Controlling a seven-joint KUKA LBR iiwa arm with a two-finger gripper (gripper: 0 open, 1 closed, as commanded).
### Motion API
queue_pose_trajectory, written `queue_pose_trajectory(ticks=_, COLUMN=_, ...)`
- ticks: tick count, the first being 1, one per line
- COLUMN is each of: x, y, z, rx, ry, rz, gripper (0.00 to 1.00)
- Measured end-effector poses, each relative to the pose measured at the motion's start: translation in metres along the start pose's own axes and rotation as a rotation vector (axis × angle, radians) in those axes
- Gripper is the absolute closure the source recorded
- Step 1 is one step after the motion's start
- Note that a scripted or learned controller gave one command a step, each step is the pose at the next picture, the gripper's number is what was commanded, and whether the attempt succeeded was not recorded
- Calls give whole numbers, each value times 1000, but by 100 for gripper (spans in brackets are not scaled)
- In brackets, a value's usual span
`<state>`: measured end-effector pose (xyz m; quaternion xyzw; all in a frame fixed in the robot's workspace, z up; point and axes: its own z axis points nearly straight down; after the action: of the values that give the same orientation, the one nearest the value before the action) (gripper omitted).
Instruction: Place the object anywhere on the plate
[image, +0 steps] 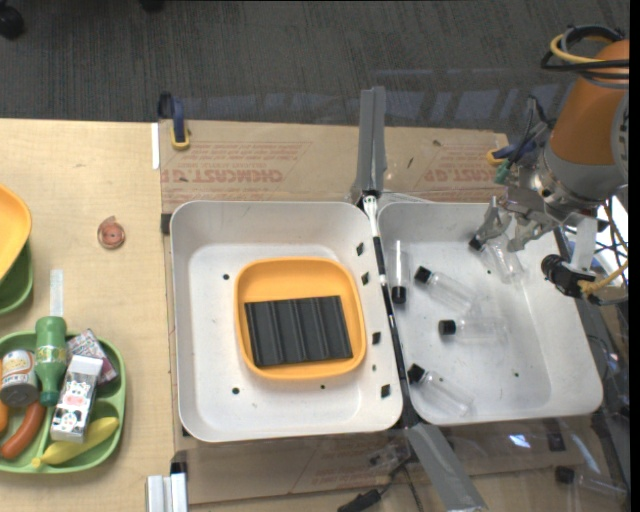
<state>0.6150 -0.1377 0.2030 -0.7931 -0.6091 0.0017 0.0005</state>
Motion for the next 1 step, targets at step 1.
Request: queue_pose_trajectory(ticks=1, x=-25, y=51, z=42, rx=-1, ry=0, rz=-311, gripper=100)
